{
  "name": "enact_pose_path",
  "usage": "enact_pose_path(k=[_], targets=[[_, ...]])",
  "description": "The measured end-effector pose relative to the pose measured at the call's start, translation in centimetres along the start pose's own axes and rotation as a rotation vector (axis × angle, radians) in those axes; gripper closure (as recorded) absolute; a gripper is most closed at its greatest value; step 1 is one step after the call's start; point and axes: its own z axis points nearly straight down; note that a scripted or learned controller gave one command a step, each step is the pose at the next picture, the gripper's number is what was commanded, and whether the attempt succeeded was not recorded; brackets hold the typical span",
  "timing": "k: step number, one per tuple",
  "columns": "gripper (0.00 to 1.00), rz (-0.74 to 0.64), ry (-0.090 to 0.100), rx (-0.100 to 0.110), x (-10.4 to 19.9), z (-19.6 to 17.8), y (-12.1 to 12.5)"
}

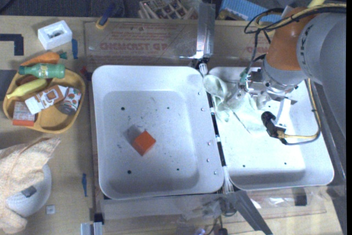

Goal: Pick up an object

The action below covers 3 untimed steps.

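A: What is the gripper (pixel 240 97) doing?
B: It is hanging low over the right bin (pixel 286 165), near its upper left corner; I cannot tell its state.
A: What is lying beside it?
B: A pale crumpled cloth (pixel 219 91) is sitting right there.
A: And the left bin (pixel 110 91)?
B: An orange block (pixel 144 142) is resting near its middle.

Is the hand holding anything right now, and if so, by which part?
Cannot be told. The hand is down at a pale crumpled cloth in the right bin, but no grip is visible.
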Motion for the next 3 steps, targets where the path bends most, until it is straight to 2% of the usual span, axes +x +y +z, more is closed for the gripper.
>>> enact_pose_path(k=[1, 2, 3], targets=[[0.00, 0.056, -0.001, 0.005, -5.6, -4.6, -0.3], [0.00, 0.023, -0.001, 0.004, -6.6, -7.1, 2.1], [0.00, 0.009, 0.001, 0.009, -5.9, -10.0, -2.2]])
